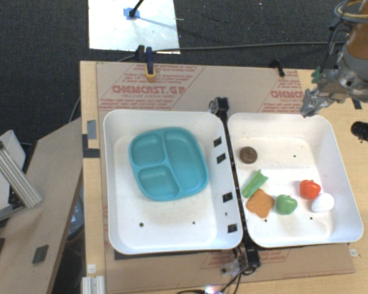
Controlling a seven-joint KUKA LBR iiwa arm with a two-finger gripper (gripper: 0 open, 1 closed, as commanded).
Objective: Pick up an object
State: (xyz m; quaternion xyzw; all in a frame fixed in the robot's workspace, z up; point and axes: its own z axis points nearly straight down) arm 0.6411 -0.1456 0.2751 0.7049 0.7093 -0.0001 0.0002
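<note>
1. Camera view: the right bin (340,164) is holding a brown ball (248,155), a green pod (254,182), an orange piece (260,204), a green ball (286,204), a red pepper (310,189) and a white egg (322,203). The left bin (119,164) is carrying a blue tray (168,163).
2. The brown ball is sitting apart from the rest, so it is looking like the easiest target; descending straight over it should avoid nudging neighbours.
3. The arm is reaching in from the right, the claw (308,107) hanging over the right bin's far rim, gripping nothing; its opening is too blurred to tell.
</note>
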